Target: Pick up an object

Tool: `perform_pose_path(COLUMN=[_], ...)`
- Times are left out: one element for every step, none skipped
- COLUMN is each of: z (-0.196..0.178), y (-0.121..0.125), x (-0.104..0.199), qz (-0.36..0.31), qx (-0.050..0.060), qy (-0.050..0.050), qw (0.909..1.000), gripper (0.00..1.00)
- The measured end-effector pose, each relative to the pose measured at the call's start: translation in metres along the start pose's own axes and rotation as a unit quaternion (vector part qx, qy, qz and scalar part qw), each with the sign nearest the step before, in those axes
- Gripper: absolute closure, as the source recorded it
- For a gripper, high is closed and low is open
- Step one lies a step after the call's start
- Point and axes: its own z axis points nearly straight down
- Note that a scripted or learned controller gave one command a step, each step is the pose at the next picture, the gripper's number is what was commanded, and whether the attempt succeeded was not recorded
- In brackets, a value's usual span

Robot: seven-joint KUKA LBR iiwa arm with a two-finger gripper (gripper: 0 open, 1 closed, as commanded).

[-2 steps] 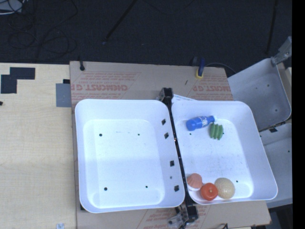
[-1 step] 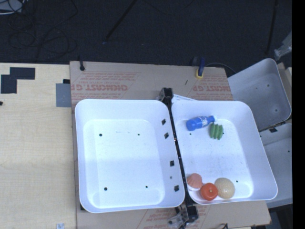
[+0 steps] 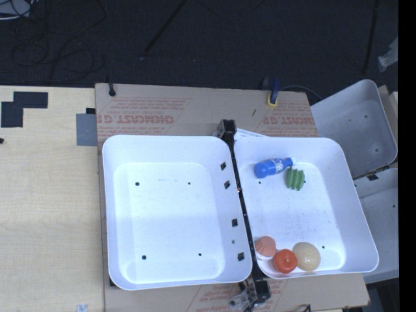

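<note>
Blue plastic is what you see on the bottle (image 3: 272, 167), lying on its side at the far end of the right bin (image 3: 359, 203), long axis running left-right, beside a green ribbed piece (image 3: 295, 178).

Red print reading "CHEMCAST", upside down to me, stands on the brown paper sheet (image 3: 195, 112) under my two bins; its other red lettering is too cut off to read.
</note>
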Motion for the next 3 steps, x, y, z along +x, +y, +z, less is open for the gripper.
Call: perform_pose_path(z=[-0.019, -0.028, -0.017], y=[0.000, 0.000, -0.007], x=[0.000, 0.001, 0.000], qz=[-0.001, -0.004, 0.000], qx=[0.001, 0.002, 0.002], qy=[0.000, 0.001, 0.001], qw=[1.0000, 1.0000, 1.0000], gripper=[0.00, 1.00, 1.00])
